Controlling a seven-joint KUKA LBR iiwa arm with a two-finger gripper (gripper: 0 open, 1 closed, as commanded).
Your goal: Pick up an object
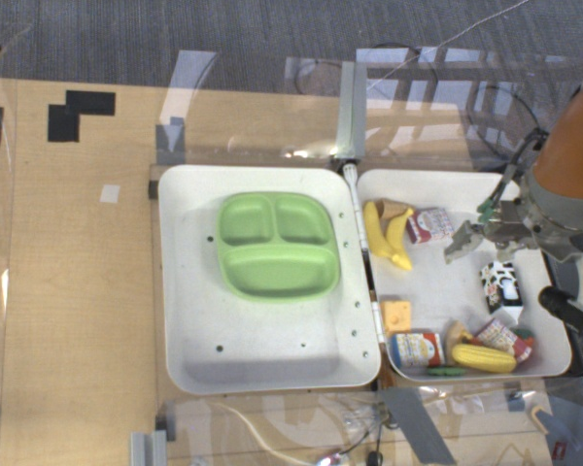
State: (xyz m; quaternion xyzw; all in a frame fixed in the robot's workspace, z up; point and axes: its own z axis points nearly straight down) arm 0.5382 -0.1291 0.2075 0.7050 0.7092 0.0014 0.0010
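While claw (469, 233) hangs, grip state unclear: cow-patterned carton (500, 284) just beside it, right bin (437, 184).

The arm (575, 158) shows a broad, rounded orange band above a grey wrist section; below it sits a metal gripper (471, 236) of grey angular parts (a thin dark cable runs alongside).
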